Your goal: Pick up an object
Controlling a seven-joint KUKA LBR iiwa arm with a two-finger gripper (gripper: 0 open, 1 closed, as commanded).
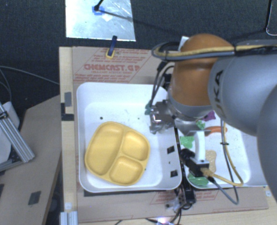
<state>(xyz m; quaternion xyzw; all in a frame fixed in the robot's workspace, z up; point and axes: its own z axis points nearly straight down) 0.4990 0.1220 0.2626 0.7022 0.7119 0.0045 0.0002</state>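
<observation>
A yellow divided plate (117, 156) lies in the left white bin (96, 95), toward its front left. My gripper (156, 117) hangs over the right edge of that bin, just above and right of the plate, by the wall shared with the right bin (253, 172). The grey arm and its orange band cover much of the right bin. Small items lie there: a green piece (187, 141), another green piece (198, 181) at the front, an orange item (216, 130), a tan piece (210, 159) and a purple bit (209, 117).
Both bins rest on a printed cardboard sheet (110, 64). A shiny metal plate (100, 13) lies behind it, with a small blue and yellow tool (111, 47) at the cardboard's back edge. Cables (232, 175) trail over the right bin. An aluminium frame (7, 125) stands at the far left.
</observation>
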